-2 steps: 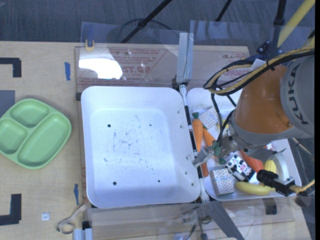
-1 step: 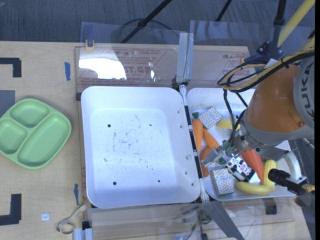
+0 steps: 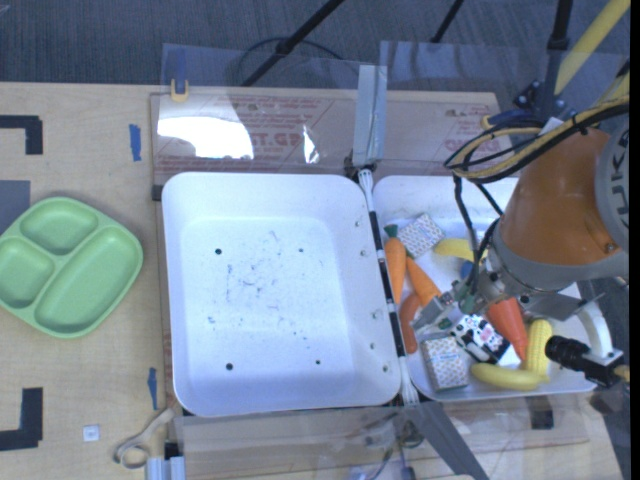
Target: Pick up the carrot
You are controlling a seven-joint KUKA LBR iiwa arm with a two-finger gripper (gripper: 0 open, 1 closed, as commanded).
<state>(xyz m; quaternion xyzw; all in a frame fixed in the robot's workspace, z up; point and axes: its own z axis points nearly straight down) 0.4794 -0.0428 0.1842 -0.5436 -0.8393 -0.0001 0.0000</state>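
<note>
Where the right bin (image 3: 590, 323) meets its left wall, the carrot (image 3: 396, 269) lies lengthwise. The gripper (image 3: 440, 311) hangs just beside it, fingers parted and empty.

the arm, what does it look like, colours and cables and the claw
The arm is grey with a broad orange band above the wrist. Black and yellow cables loop across its upper part. The claw at its tip is small, dark metal with grey fingers.
</note>
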